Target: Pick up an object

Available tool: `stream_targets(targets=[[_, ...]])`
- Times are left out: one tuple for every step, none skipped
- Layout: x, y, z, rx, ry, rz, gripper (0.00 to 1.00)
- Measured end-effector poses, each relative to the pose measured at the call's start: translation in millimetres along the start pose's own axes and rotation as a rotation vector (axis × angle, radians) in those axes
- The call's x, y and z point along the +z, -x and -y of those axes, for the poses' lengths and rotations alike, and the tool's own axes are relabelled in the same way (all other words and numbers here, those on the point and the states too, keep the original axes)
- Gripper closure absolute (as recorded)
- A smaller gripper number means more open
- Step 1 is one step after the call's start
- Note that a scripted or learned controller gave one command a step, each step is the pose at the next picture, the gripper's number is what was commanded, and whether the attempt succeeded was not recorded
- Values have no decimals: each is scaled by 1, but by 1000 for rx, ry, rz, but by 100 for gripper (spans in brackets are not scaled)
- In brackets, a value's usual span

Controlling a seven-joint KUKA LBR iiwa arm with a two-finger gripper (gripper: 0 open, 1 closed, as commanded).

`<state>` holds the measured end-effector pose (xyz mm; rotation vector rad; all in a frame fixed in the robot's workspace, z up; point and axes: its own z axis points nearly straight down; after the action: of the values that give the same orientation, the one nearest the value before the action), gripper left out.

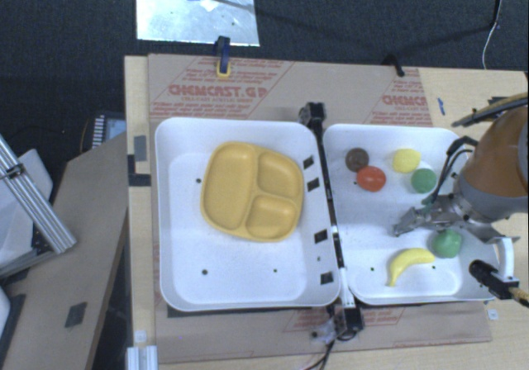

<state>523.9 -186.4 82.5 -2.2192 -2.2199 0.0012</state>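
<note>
Slanted overhead view of both bins (248, 133)

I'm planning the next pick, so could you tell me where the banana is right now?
The banana lies near the front edge of the right bin, just below the green ball and the gripper.

The arm (500, 170) is cut off at the right edge; the lower green ball (447, 243) is partly hidden beneath the gripper (413, 220).

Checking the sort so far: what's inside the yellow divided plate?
The yellow divided plate in the left bin shows three bare compartments; the bin floor beneath it is covered.
</note>
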Motion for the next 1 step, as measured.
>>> stream_targets(targets=[[-13, 1, -1, 1, 5, 2, 100]])
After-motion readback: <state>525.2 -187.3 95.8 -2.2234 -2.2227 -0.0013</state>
